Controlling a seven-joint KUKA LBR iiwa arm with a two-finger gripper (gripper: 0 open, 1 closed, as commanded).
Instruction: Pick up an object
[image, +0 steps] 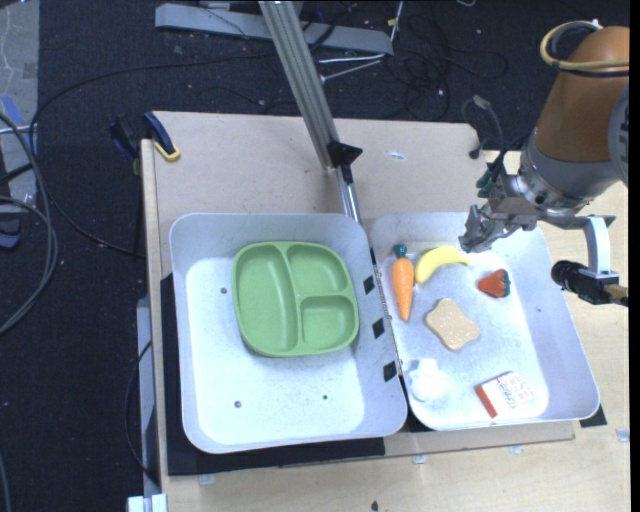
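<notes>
Above the right-hand shallow white bin (560, 330), the dark pincer (478, 236), whose opening I cannot tell, hangs just right of the curved yellow toy banana (440, 262), whose long axis runs leftward and down toward the orange carrot (402, 287).

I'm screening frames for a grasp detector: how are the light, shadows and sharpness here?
Camera view: even, soft light with faint shadows; mild glare on the white right-hand bin washes out the small white lump. The green divided plate, orange toy carrot and yellow toy banana read clearly. The dark gripper is slightly soft, its detail lost.
</notes>
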